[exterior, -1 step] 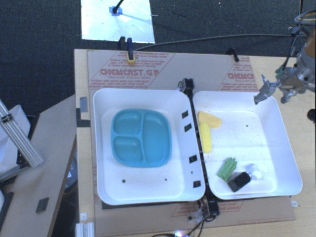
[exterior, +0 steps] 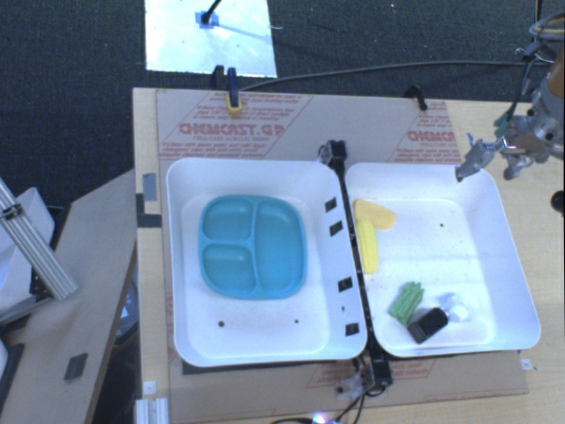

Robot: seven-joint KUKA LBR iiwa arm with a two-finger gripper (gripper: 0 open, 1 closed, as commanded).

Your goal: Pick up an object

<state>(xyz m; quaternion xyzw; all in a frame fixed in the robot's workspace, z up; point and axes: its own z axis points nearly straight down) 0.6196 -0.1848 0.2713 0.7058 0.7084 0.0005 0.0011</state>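
Hanging over the top right corner of the right bin, my end effector is up in the air with nothing in it. Its two fingers are spread apart, one toward the bin and one toward the edge of the picture. It is well away from all the things I could pick up.

Those things lie in the right bin. A yellow piece sits near the left wall, and a yellow stick lies just below it, touching it. Lower down, near the front wall, there is a green toy. A black block is right beside the green toy, touching it. A small white thing sits just to the right of the black block; I cannot tell what it is.

The left bin holds a blue plate with three parts in it. The plate lies flat in the middle of that bin.

Both bins sit side by side on the worktop, on a sheet with red letters.
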